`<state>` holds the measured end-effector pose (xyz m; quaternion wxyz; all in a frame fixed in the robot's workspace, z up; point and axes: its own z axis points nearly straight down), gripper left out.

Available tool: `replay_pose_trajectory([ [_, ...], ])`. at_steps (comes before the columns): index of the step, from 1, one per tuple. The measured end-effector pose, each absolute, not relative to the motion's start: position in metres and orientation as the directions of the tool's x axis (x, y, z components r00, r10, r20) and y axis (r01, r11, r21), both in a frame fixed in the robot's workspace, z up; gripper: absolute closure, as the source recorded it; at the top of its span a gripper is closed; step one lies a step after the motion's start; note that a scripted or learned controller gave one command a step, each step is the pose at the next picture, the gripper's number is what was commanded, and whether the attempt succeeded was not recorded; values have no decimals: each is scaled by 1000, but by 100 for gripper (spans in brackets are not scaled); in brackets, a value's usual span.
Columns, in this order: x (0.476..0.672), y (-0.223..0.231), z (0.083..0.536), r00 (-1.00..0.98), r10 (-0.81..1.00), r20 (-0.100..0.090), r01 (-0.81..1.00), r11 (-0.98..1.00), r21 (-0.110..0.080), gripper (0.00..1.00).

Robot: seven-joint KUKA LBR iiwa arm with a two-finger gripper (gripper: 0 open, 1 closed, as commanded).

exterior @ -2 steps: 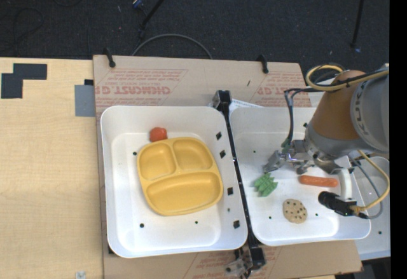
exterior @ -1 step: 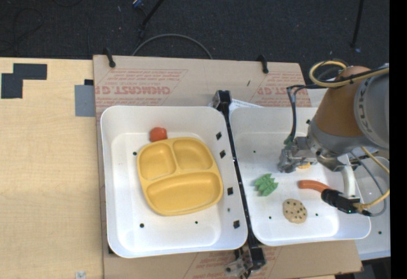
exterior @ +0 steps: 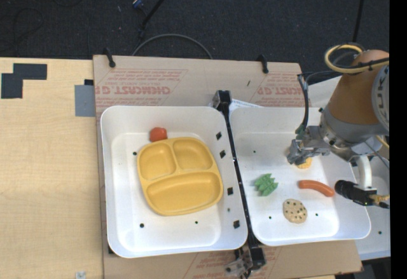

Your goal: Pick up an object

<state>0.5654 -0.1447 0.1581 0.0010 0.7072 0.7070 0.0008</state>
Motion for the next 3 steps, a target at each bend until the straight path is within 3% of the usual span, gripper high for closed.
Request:
replay_pose_trajectory([
  [2,580,-134,277,-2,1000,-1,1000,2,4,100],
  [3,580,-135,294,-2,1000,0,1000,2,0,100],
])
